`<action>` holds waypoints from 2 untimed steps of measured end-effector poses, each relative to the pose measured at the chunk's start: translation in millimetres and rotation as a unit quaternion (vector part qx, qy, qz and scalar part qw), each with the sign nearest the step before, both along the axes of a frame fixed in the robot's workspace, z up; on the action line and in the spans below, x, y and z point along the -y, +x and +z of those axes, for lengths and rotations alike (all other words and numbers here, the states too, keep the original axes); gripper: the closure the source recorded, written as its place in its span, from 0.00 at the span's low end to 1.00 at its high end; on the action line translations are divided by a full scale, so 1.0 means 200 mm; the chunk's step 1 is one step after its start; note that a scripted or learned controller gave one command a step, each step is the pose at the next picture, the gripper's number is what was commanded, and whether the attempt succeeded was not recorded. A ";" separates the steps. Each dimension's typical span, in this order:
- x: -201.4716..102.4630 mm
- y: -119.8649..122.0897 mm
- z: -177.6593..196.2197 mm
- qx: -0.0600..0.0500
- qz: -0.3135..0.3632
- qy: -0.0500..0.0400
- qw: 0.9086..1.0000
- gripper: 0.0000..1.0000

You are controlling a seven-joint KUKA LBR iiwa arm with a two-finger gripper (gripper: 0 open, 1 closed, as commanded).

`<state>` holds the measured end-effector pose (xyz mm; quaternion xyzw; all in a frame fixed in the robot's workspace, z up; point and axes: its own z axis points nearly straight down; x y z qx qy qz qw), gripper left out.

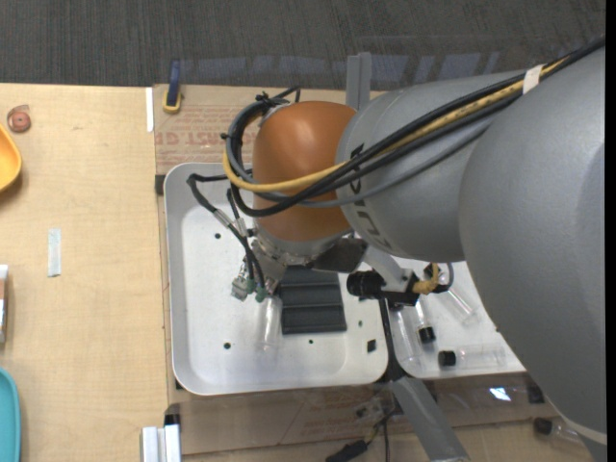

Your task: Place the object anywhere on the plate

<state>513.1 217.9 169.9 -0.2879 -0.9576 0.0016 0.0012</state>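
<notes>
The grey arm (500,152) takes most of the right side, and its orange band (298,171) hangs over the back half of the left bin (197,354). Black and yellow cables (289,186) loop around this band. Below the band we see the gripper (310,308) as a dark block low over the bin floor, near the middle (the arm hides most of it from above), so we cannot tell how it stands or if it carries anything.

The left bin has free white floor along its left wall and its front rim. The right bin (462,359) is mostly under the arm; we see its front left part, where small dark pieces (435,346) lie near the front edge.

On the left is the light wooden bench top (87,258), wide and open. At its far left edge an orange thing (8,166) and a teal thing (8,417) are cut by the border. We cannot say which is the plate, or where the task's object is.

A small clear piece (268,327) with a green part lies just left of the gripper.
</notes>
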 end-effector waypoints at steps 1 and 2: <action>-0.05 0.30 0.60 0.002 -0.030 0.000 1.000 1.00; -0.04 0.20 0.28 0.001 -0.012 0.000 1.000 1.00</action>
